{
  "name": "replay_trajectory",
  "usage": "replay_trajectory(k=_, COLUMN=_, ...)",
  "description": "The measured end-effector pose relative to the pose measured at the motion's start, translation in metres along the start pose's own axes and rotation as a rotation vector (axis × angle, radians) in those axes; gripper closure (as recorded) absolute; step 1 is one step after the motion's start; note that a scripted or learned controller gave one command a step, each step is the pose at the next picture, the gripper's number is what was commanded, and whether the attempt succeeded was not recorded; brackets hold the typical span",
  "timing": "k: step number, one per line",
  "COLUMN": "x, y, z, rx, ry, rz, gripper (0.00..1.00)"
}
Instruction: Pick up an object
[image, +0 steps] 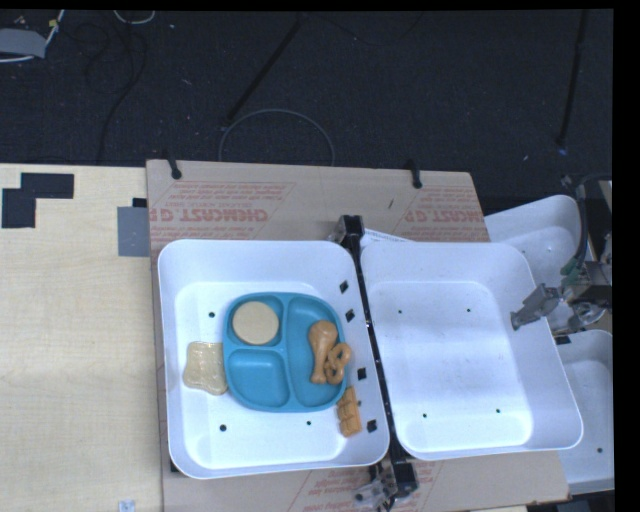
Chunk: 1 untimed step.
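Several small tan play-food pieces (328, 350) lie around the blue tray (268, 380) in the left bin (190, 420); probably light, stiff, best pinched across. The hand (530, 312), right edge, grip unreadable.

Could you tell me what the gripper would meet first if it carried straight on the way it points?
Probably the right bin's bare floor; the gripper points left over its right rim. Depth is unclear.

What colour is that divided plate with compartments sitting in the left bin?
The compartmented plastic plate is bright blue, shown clearly in the overhead camera view.
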<state>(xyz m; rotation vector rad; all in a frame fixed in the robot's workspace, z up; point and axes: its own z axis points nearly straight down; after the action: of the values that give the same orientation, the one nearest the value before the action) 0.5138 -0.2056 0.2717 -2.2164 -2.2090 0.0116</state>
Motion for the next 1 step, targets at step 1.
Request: replay_trajectory(k=1, x=0.0004, y=0.0019, z=-0.0063, rx=-0.011, ry=-0.003, rz=-0.003, gripper=0.0)
